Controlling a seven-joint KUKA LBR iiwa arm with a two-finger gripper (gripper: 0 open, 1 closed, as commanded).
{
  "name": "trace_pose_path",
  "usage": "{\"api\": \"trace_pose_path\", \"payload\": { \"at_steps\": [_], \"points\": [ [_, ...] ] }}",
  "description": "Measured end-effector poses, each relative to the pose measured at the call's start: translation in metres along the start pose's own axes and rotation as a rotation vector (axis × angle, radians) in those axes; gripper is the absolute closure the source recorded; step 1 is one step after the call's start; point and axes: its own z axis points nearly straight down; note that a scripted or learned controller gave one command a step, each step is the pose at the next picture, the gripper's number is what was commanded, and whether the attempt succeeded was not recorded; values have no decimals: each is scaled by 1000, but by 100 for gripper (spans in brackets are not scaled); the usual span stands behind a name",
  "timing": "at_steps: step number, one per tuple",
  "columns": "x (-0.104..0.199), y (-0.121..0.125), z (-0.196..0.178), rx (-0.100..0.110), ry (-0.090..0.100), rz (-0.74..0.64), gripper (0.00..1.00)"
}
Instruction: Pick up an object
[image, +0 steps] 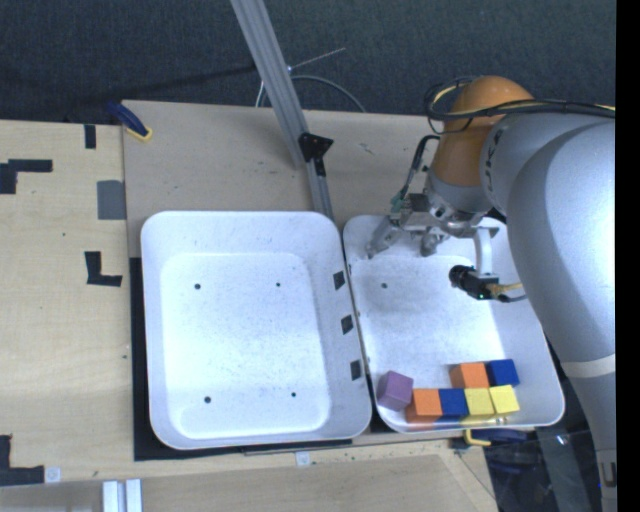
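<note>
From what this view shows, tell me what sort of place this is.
Probably a robotics lab's test bench: a grey arm reaches over two white bins, small coloured blocks sit clustered in the right bin, and tape marks dot the wooden bench.

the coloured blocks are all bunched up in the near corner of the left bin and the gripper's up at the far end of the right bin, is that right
Not quite: the camera view shows the coloured blocks bunched at the near end of the right bin, not the left bin. The gripper is indeed at the right bin's far end.

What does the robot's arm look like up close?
The arm is big, round and smooth, light grey, with an orange band above the wrist. Thin black cables loop over the orange part. The gripper is small, metal and grey, with a black piece beside it.
</note>
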Motion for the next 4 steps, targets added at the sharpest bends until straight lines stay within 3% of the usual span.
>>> {"api": "trace_pose_path", "payload": {
  "at_steps": [1,2,4],
  "points": [
    [18,-16,1,-14,9,-4,0],
    [31,-93,-103,-21,10,-5,0],
    [133,-13,-100,-19,12,-11,0]
  ]
}}
